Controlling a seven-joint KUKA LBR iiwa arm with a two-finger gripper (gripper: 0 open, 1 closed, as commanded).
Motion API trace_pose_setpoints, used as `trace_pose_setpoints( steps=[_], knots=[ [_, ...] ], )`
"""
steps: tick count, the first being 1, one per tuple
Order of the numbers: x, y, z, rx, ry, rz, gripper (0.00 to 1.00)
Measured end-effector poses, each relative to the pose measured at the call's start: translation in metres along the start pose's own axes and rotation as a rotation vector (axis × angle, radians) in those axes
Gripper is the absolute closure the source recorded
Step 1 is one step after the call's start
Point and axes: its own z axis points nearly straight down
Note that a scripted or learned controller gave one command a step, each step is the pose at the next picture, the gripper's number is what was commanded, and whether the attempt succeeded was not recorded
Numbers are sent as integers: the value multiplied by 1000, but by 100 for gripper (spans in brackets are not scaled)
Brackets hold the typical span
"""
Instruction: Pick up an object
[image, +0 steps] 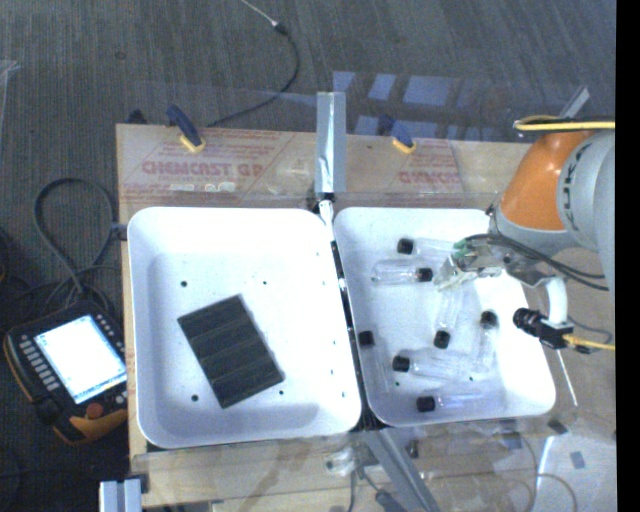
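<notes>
Clear plastic vials with black caps (400, 271) are lying at nine o'clock of the gripper (462, 262); descending squarely over one would be wise.

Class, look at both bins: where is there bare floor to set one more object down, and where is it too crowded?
Left bin: bare floor all around the black ribbed pad, widest along the top. Right bin: crowded with clear vials, and the tool is above them.

Both bins (160, 250) look like smooth, matt white plastic. The pad (230, 350) is dark and ribbed. The vials (400, 271) are clear and glossy, black-capped. The bench (250, 165) is pale wood.
</notes>
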Motion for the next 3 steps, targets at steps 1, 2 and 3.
trace_pose_setpoints(
  steps=[1, 2, 3],
  knots=[
    [20, 37, -130, 15, 3, -94, 100],
    [19, 36, -129, 16, 3, -93, 0],
    [-2, 19, 2, 16, 4, -211, 0]
  ],
)
